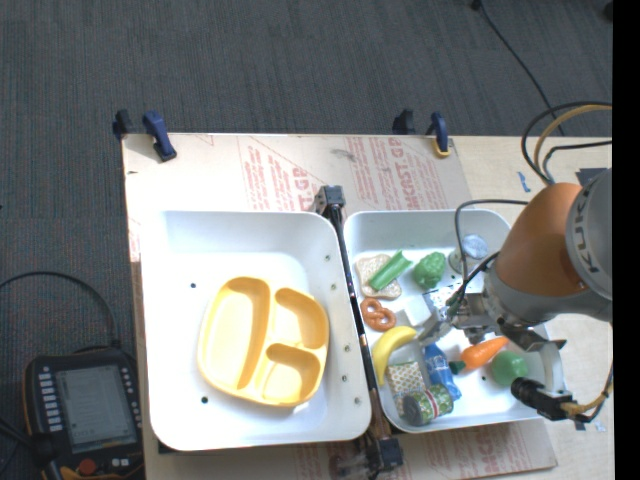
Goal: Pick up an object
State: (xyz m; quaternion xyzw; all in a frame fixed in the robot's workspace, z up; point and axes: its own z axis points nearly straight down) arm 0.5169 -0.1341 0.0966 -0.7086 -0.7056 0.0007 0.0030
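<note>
The right bin [420, 226] holds several toy foods. A slice of toast [373, 268] with a green pod [393, 269] across it lies at the upper left, next to a green leafy piece [432, 268]. Lower down are a pretzel [378, 314], a banana [390, 346], a blue bottle [437, 366], a carrot [485, 352], a green lump [508, 366] and a can [425, 406]. My gripper [440, 321] hangs low over the middle of this bin, just above the banana's tip and the blue bottle. Nothing is visibly held in it.
The left bin [180, 268] holds a yellow divided plate [265, 340]. The arm's orange band [540, 243] covers the right bin's right side. Clamps [158, 133] grip the bench's far edge. A teach pendant [80, 403] lies at the lower left.
</note>
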